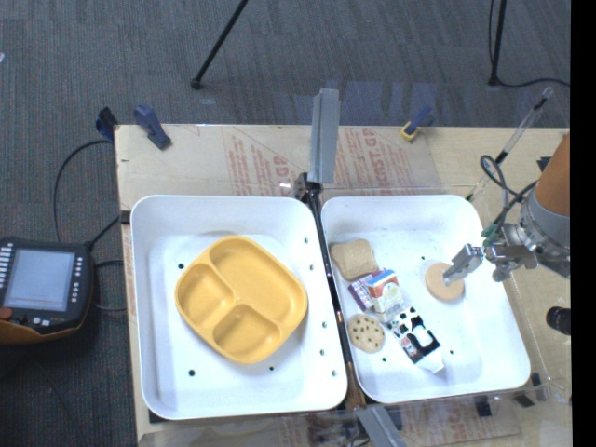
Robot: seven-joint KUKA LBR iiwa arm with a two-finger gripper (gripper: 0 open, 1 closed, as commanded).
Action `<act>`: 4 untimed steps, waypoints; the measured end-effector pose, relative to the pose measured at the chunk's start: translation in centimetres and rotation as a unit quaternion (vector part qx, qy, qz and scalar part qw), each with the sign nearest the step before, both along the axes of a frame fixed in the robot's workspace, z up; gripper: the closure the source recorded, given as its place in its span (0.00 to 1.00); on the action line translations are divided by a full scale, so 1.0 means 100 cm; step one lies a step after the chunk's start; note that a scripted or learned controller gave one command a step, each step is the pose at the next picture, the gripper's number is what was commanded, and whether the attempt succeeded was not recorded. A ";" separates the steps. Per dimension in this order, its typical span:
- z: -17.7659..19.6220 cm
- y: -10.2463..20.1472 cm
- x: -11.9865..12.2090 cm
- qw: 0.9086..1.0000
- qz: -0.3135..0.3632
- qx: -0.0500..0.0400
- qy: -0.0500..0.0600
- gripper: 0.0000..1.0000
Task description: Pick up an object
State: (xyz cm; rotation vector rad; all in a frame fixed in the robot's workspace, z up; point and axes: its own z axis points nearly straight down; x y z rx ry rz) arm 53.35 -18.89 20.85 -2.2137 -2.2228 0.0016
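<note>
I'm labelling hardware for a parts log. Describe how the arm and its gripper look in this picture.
The arm comes in from the right edge, with an orange section above a grey, rounded wrist. The gripper is a small grey metal assembly with thin silvery fingers. Dark cables loop near the wrist. No markings can be made out at this size.
</note>
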 end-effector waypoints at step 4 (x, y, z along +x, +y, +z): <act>-0.092 0.018 0.026 0.999 -0.051 -0.001 -0.001 1.00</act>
